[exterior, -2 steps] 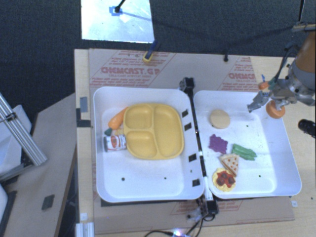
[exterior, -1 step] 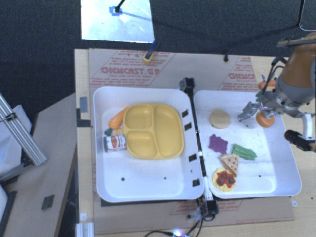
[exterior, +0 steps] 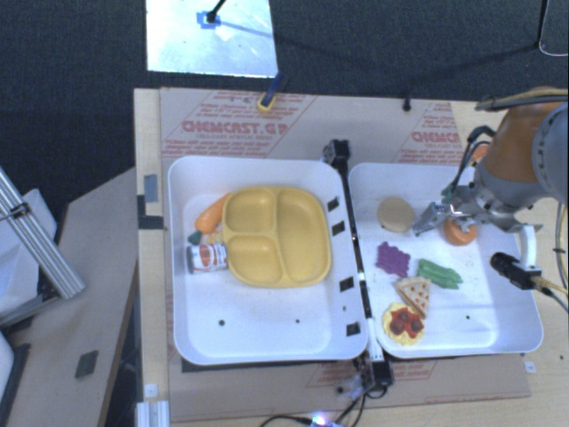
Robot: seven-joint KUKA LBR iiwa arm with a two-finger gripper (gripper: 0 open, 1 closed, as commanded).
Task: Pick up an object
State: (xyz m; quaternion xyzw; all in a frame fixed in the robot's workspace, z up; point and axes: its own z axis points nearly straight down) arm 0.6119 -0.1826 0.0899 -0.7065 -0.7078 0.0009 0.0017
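Orange round object [exterior: 460, 232]: partly hidden beneath the gripper [exterior: 433, 220]; lies in the right bin [exterior: 516, 327], near its far right side.

A grey, rounded arm [exterior: 551, 154] is seen, ringed by a broad orange band [exterior: 514, 145] above the wrist, from which thin black cables [exterior: 468, 149] are looped down to a metallic, silver-grey gripper [exterior: 434, 217] with slim fingers.
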